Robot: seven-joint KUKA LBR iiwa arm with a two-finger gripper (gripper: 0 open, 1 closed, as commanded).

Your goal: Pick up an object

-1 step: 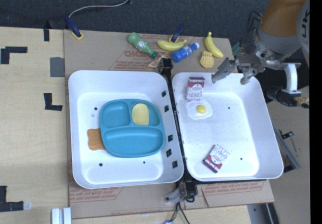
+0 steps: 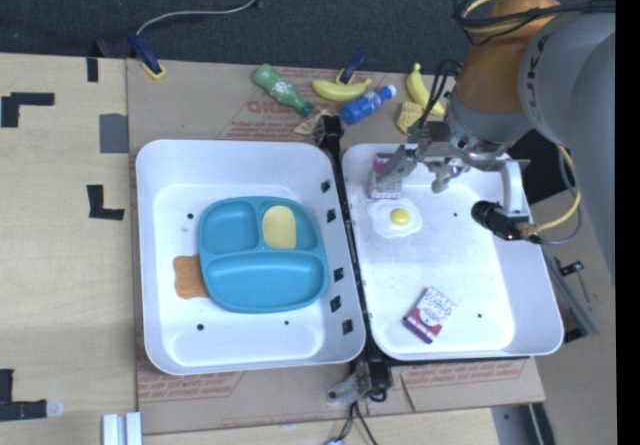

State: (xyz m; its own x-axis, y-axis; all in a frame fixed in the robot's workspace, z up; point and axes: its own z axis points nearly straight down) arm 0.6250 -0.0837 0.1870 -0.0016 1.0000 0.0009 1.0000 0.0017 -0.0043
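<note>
Fingers of the gripper [image 2: 422, 171] hang spread over the far end of the right bin [image 2: 520, 318], nothing between them as far as we can see. Just below them lies the fried egg [image 2: 397, 220] (flat, roundish, no clear long axis), and beside the left finger sits a small pink packet [image 2: 383, 176]. Nearer us lies a red-and-white packet [image 2: 430, 314], long axis slanting toward the far right. We see the arm [image 2: 520, 63] reaching in from the right, wrist bent downward.
</note>
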